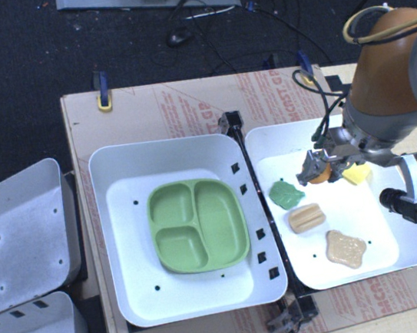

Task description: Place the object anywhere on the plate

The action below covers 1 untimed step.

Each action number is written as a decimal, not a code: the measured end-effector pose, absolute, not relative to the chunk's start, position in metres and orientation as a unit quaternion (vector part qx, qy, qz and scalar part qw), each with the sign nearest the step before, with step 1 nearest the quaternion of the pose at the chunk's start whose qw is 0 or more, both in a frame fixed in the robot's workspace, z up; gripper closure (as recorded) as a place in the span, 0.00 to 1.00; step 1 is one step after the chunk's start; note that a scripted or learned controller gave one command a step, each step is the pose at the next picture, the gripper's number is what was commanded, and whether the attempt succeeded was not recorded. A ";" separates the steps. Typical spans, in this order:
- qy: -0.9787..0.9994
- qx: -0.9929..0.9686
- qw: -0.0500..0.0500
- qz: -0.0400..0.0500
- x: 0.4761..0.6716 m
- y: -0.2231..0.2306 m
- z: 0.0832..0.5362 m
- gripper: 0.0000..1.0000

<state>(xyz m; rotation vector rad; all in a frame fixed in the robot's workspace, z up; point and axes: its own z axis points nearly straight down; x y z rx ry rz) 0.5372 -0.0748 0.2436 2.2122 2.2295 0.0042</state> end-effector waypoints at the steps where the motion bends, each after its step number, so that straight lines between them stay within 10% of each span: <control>1: 0.710 0.704 0.000 0.001 0.562 -0.017 0.241 1.00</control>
